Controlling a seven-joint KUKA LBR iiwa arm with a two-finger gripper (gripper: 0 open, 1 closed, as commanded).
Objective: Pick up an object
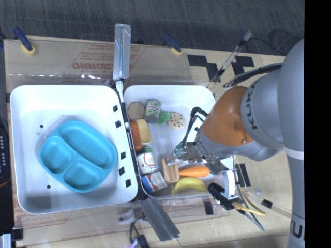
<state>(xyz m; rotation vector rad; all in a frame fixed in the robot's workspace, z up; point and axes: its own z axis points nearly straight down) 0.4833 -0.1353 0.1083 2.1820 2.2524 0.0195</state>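
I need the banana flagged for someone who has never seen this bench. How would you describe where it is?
Look at the right-hand white bin, the one crowded with toy food. Go to its near edge, under the orange-banded arm. The banana lies there on its side, just below the carrot; it is the only yellow, curved item.

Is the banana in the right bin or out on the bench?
In. The banana lies inside the right bin at its near wall, just below the carrot.
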